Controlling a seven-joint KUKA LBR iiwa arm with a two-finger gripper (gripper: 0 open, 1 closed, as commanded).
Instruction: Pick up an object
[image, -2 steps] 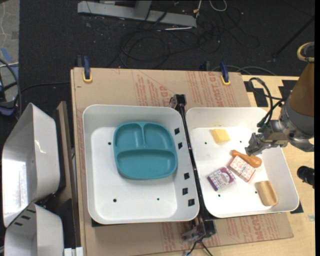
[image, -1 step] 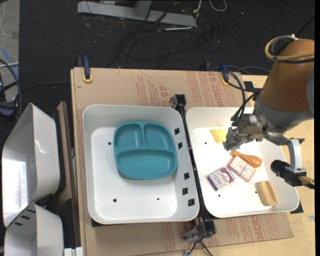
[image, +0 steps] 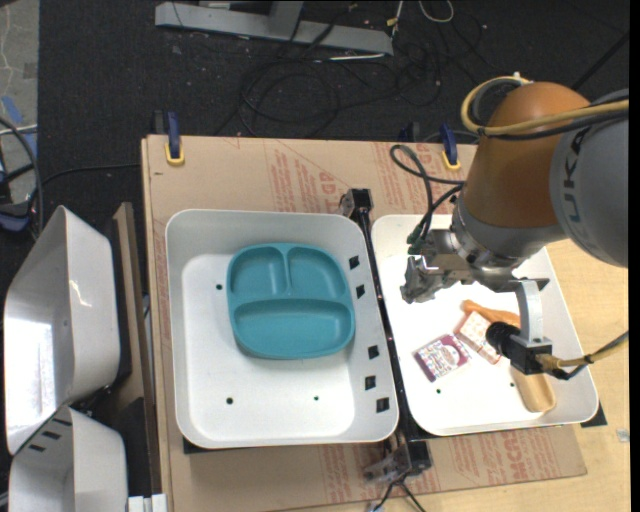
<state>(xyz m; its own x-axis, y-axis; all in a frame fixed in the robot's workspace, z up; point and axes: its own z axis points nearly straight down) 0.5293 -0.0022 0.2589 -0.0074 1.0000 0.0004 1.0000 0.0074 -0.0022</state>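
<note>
Dimly — tool (image: 416, 286) over right bin (image: 480, 418)

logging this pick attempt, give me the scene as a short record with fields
left bin: one teal divided plate, lying flat
right bin: purple packet; orange and white packet just right of it
gripper: over the left part of the right bin, up and left of the purple packet
held object: none visible
arm: reaches in from the right
</note>
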